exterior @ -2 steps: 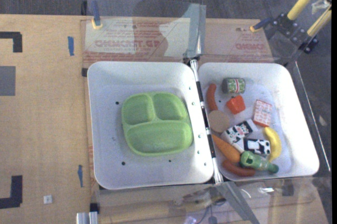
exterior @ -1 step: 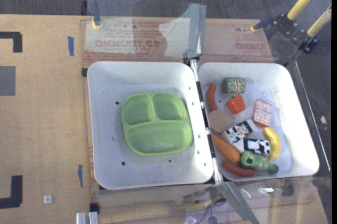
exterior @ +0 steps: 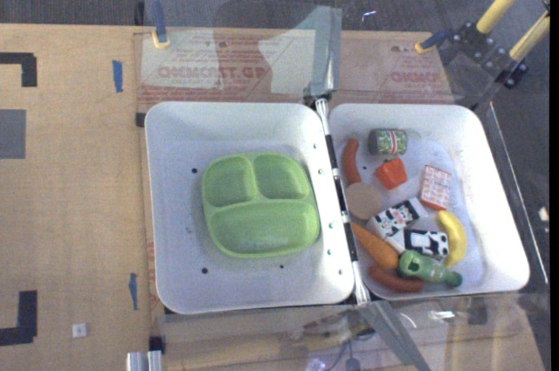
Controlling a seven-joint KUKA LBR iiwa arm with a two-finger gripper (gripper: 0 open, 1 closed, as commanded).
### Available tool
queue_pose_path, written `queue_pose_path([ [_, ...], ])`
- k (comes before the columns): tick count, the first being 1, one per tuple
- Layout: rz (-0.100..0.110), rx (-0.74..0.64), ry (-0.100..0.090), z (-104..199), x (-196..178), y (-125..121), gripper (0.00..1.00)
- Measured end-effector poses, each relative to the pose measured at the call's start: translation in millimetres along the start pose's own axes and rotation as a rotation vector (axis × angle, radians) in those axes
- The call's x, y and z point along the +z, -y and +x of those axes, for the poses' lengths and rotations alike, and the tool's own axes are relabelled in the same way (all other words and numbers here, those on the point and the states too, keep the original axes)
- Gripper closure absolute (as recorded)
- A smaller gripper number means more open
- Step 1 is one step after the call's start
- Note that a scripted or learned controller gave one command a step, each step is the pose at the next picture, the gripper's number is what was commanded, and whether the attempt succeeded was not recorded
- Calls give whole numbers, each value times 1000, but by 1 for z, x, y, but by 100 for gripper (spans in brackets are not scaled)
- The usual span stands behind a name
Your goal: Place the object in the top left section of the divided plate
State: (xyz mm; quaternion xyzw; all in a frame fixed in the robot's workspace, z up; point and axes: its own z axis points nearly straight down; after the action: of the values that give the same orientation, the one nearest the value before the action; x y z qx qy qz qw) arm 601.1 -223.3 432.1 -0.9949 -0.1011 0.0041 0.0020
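Two white bins sit side by side. The left bin [exterior: 166, 186] holds a green plate [exterior: 258, 205] — three sections, nothing in them. The right bin [exterior: 489, 186] holds toy food — a carrot [exterior: 376, 245], a banana [exterior: 452, 235], a can [exterior: 388, 141].

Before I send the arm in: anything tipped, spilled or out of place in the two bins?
Nothing stands out. The green plate sits flat and upright in the left bin, turned a little askew to the bin's edges, its sections bare. The toy foods, among them a can, banana and carrot, lie jumbled inside the right bin.
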Motion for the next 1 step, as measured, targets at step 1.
queue_pose_path([
  [1, 0, -2, 0, 18, 41, -3, 0],
])
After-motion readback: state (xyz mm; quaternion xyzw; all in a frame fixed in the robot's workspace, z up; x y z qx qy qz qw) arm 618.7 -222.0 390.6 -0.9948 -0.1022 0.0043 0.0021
